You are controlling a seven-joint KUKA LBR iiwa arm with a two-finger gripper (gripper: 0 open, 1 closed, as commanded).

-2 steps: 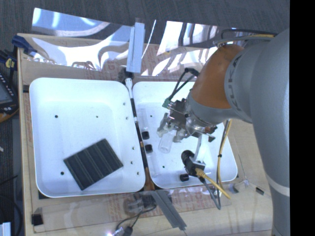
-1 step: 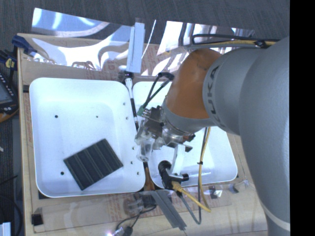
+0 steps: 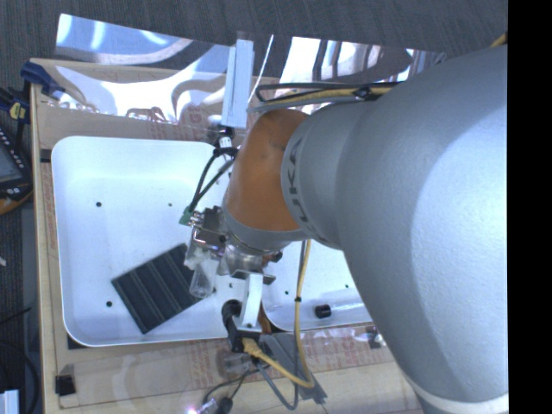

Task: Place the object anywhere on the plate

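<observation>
The gripper (image 3: 203,276) hangs low over the left bin (image 3: 95,231), at the near right corner of that bin's floor, and its pale, translucent-looking tips sit right at the upper right end of a dark ribbed slab (image 3: 157,290) — whether they touch it or merely hover above it is hard to say from this slant. Whether the gripper is apart or closed cannot be told; the metal body and cabling crowd the spot. The slab is a flat, dark grey rectangle with parallel grooves, lying tilted on the white floor of the left bin, its long side running from lower left up toward the gripper. Above the gripper comes a cluster of silver fittings and a small green part, with black cables (image 3: 207,175) looping up the side, then the orange band (image 3: 259,175) of the wrist, then the broad grey arm (image 3: 414,222), which covers most of the right bin (image 3: 332,296). In the strip of that bin left showing near its front rim lies a small dark object (image 3: 323,311), possibly a bolt or knob — too small to name. A yellow cable (image 3: 299,317) drops past the bins' front edge onto the wooden bench (image 3: 147,371).
</observation>
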